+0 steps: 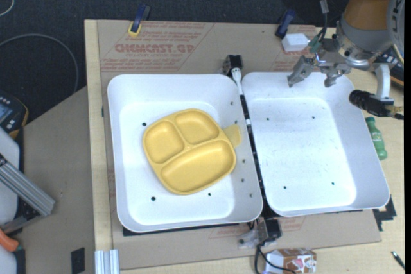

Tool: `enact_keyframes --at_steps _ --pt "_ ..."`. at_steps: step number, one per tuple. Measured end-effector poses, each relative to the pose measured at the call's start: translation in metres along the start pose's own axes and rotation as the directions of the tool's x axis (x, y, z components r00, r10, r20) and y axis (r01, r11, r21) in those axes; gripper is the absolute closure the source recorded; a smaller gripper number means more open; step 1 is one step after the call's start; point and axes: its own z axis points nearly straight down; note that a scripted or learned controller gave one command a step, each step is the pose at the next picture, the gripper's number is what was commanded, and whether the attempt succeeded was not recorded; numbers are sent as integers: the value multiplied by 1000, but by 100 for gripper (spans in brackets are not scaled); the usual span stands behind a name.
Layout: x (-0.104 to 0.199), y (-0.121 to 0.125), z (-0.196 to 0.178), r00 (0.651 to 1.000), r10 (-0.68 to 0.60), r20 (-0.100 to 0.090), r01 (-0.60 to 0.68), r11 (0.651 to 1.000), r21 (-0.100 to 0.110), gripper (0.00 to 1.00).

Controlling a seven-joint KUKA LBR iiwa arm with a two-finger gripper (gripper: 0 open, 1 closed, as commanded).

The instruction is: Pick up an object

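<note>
One yellow tray (188, 151), "CHEMCAST" bench brd (160, 47)

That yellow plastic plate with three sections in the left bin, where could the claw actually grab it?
Probably the raised outer rim of the yellow three-compartment plastic plate, coming straight down from above. It lies flat, too wide to span, so one finger would go inside a compartment and one outside. The gripper hovers over the right white bin.

Yellow tray (188, 151) lies in left bin (122, 138); pincer (314, 76) spread over right bin (359, 157).
</note>
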Motion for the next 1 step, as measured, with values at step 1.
enact_keyframes --at_steps 1 --pt "41 -50 -130 1000 -5 0 5 1000 -15 0"
